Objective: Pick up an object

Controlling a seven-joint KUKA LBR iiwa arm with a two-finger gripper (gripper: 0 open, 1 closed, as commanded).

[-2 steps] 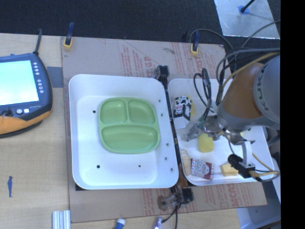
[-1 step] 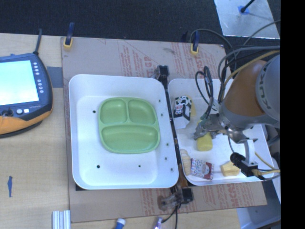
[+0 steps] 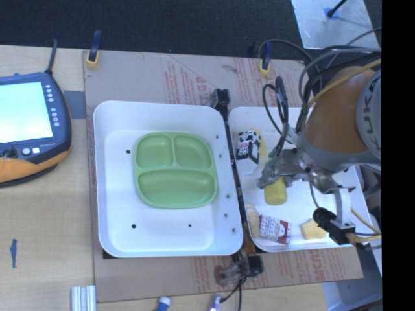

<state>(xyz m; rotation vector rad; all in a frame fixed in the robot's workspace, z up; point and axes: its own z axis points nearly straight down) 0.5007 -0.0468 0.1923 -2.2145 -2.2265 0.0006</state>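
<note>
Right bin [image 3: 298,241]: end effector [image 3: 272,177] over yellow block [image 3: 275,192].

- Dark carpet floor [image 3: 162,11] running behind the wooden bench [image 3: 45,238]
- Cardboard sheet [image 3: 194,76] lying on the bench, clamped at the far edge
- Bright light patch [image 3: 324,11] showing top right

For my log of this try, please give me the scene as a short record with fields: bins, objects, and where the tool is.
left bin: holds a green divided plate
right bin: holds several small objects
objects in right bin: yellow block, red and white packet, black and white item, pale yellow piece
tool: low over the right bin, just above the yellow block
grasp: cannot tell
bench, left side: tablet-like controller
</note>
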